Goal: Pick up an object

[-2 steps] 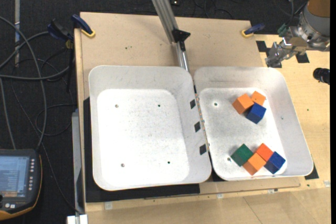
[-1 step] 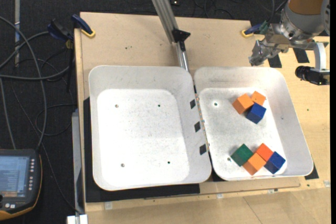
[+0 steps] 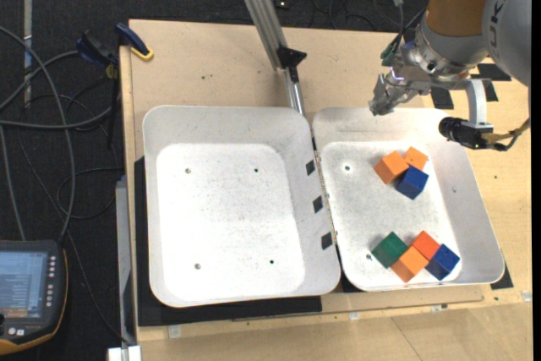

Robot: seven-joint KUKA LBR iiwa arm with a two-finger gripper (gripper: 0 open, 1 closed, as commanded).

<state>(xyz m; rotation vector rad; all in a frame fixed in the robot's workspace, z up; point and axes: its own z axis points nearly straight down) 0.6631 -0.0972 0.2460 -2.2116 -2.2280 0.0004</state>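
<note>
From my console, nearest the camera in the right-hand shallow white plastic bin [image 3: 473, 207] I see a tight cluster of cubes: a green wooden block [image 3: 390, 249], an orange block [image 3: 410, 264], a red-orange block [image 3: 426, 245] and a dark blue block [image 3: 443, 261], all touching or just beside one another.

Farther back in the same bin sits a second group: an orange cube [image 3: 391, 167], a smaller orange cube [image 3: 415, 157] and a blue cube [image 3: 412, 182], pressed together.

Beyond them, the two-finger gripper [image 3: 385, 100] hangs over the bin's far rim, carrying nothing I can see. I cannot tell how its jaws stand; the tip is too dark and small.

The relation that counts: the far group lies just toward the camera from the gripper and slightly to the view's right, much nearer than the front cluster. I judge the orange cube the easiest pick, though its neighbours crowd it.

The left-hand white bin [image 3: 169, 182] is beside it.
</note>
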